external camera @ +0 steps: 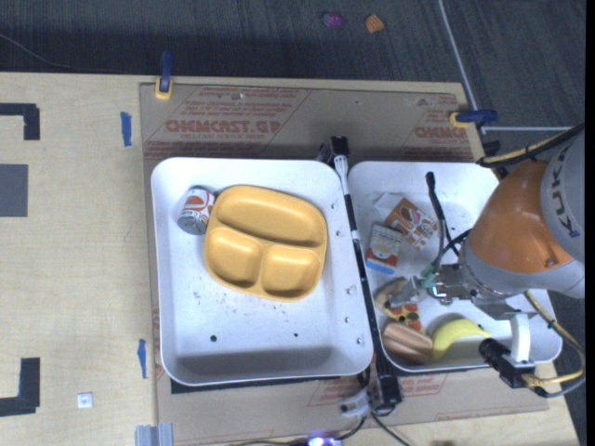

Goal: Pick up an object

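Note:
The right bin [465, 177] holds a small orange snack packet [410, 218], a white and blue packet [383, 246], a brown bun-shaped item [407, 342] and a yellow banana-like piece [453, 334]. My gripper [420, 286] is low inside this bin, just above the bun and the banana and below the packets. The grey wrist and orange band [521, 230] cover the bin's right half. No object visibly sits in the gripper. In the left bin [251, 360] a yellow divided tray [265, 240] lies beside a tipped can [195, 210].
A black divider [353, 249] with clips runs between the two bins. Cables [435, 203] trail from the wrist over the right bin. Brown cardboard [297, 119] lies behind the bins, held by blue and yellow clamps. Bare white floor fills the left bin's front half.

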Tool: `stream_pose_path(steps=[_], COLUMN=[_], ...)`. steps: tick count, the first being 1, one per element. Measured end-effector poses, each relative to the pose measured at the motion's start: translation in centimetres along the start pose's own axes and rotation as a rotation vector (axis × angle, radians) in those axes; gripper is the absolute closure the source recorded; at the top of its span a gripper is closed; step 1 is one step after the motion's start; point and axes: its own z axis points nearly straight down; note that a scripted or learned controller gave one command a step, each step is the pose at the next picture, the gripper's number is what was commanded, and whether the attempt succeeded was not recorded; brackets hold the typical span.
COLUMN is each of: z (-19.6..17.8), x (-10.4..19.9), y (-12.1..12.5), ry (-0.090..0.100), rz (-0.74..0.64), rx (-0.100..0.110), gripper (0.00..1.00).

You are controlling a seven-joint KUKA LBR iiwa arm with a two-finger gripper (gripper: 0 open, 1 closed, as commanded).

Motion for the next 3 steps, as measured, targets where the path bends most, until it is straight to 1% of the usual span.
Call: stream_pose_path(steps=[1,2,3], z=[0.0,-1.1,-1.1], x=[-0.2,-0.5,-0.5], y=[0.0,0.2,0.2], ry=[0.003,-0.005,-0.005], rz=[-0.003,0.0,0.0], rx=[0.001,-0.009,-0.008], gripper=[0.0,1.0,0.0])
